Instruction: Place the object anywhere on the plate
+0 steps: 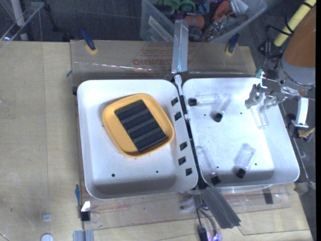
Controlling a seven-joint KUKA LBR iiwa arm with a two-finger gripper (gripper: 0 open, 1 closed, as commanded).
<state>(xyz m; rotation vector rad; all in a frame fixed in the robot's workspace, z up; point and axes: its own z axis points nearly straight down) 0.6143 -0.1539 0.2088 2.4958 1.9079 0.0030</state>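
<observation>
Two shallow white bins sit side by side on the table (35,134). The left bin (90,177) carries a yellow plate (113,129) with a dark ribbed rectangular insert (141,125) lying on it at a slant. The right bin (281,159) contains several clear plastic bottles with black caps: one (204,100) near the far left corner, one (217,110) just beside it, one (243,159) toward the near edge, and another (205,165) close to the divider, hard to make out against the white. The hand (261,100) hangs over the far right part of the right bin, with a clear object (260,115) at its tips; whether its fingers are apart or together cannot be told. Above it show the grey wrist and orange band of the arm (300,49). A clear tub of coloured toys (200,6) stands behind the bins.
</observation>
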